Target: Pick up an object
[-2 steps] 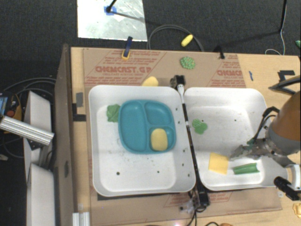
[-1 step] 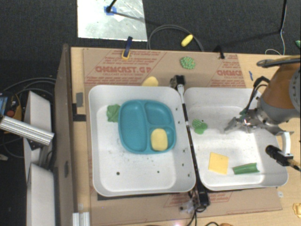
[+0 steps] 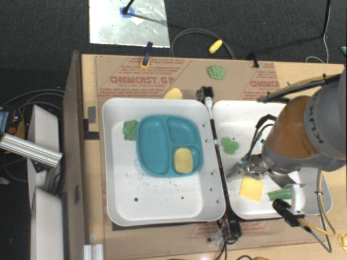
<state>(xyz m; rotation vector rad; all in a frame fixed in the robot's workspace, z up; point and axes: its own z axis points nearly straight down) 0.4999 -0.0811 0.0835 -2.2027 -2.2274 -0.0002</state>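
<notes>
While the arm (image 3: 295,129) hangs over the right bin (image 3: 238,115), you've got the gripper (image 3: 242,170) low inside it, approx mid-bin. Can't tell from this angle whether it's open or closed.

Right bin contents, quick rundown:
- Yellow block (image 3: 251,189) lies flat on the bin floor, just beside the gripper on the near side. Touching it or not, can't say.
- Green knobbly piece (image 3: 230,145) sits over by the divider side, apart from the gripper.
- Green stick (image 3: 278,194) lies right of the block, partly tucked under robot hardware.

The arm's bulk hides the bin's right half from you.

Left bin (image 3: 122,188) has a blue divided plate (image 3: 154,145) w/ a yellow oval piece (image 3: 183,160) in its lower-right compartment. A green leafy piece (image 3: 130,129) is on the bin floor, up against the plate's left rim.

Outside the bins, on the cardboard (image 3: 135,80) behind them, a yellow lump (image 3: 173,94) sits at the left bin's far rim and a green round piece (image 3: 217,72) is further back. Beyond that, on the dark floor, there's another yellow item (image 3: 216,46) and a silver sheet (image 3: 130,15).
</notes>
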